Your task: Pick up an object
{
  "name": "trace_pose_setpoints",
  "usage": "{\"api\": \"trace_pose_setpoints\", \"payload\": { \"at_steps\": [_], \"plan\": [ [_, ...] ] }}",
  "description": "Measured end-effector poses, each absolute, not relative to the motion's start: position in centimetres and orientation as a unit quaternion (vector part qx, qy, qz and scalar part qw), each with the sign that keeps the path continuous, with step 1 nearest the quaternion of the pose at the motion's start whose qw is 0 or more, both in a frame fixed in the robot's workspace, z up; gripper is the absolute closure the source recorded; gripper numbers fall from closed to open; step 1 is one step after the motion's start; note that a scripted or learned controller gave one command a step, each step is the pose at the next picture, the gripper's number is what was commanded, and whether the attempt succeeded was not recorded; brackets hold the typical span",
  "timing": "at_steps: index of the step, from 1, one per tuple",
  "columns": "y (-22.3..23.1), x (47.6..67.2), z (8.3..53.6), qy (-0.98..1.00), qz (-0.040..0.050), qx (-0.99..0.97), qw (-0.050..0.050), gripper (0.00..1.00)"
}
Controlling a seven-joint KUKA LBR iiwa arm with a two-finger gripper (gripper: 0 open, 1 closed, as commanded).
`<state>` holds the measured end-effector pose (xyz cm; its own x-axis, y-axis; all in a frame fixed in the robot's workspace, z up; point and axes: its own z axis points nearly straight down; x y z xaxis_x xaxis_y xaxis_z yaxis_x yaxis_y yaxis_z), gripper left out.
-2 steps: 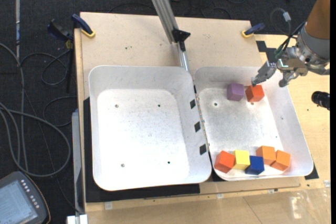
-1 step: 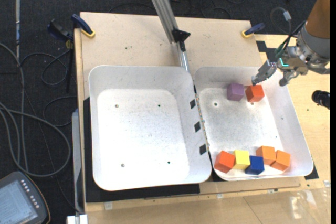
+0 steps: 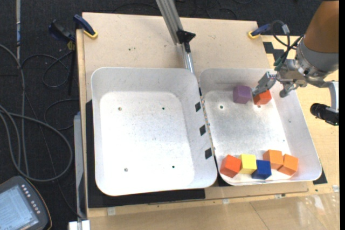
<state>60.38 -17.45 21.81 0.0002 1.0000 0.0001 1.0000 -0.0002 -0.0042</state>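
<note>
On the pale wooden worktop (image 3: 140, 43), in the right white bin (image 3: 302, 132), the fingers (image 3: 274, 85) spread wide; a small red-orange foam cube (image 3: 262, 97) sits just below the left finger, a purple cube (image 3: 242, 94) beside it.

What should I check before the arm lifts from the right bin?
1. Pincer over a target: ok, it sits at the red-orange block.
2. Block between its fingers: cannot tell, the fingers hide the contact.
3. Neighbour clearance: not ok, the purple block lies close beside the target.
4. Target inside the right bin: ok.
5. Cluster of blocks at the near edge away from the pincer: ok.
</note>
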Motion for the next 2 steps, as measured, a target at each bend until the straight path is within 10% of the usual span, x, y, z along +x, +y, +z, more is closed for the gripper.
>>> {"api": "trace_pose_setpoints", "payload": {
  "at_steps": [2],
  "plan": [
    [-16.4, 59.9, 12.6, -0.707, 0.0014, -0.707, 0.002, 0.0]
  ]
}}
